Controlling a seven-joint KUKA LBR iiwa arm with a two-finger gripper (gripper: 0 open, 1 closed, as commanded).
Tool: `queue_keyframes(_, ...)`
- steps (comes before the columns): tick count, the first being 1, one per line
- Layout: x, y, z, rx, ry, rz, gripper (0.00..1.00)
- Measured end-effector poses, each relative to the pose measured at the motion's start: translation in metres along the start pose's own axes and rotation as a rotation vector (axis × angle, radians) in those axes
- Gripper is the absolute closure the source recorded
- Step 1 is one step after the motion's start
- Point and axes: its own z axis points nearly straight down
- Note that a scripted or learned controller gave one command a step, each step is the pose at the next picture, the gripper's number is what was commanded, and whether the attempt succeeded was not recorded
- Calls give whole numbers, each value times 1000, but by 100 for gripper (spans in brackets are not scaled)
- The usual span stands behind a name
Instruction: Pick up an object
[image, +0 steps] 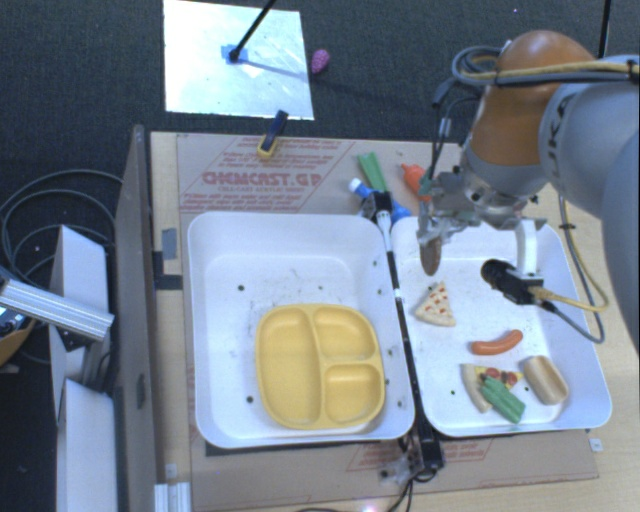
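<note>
My arm reaches in from the right, wrist bent down; my hand (431, 255) hangs above the right bin (580, 330), pizza slice (436, 304) just below. Grip state — can't tell.

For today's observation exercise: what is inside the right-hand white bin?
In the right bin: a pizza slice, a sausage, a bread roll and a topped slice. The gripper hangs above, covering the bin's far corner.
</note>
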Motion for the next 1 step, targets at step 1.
queue_keyframes(1,0,9,26,4,0,-2,100)
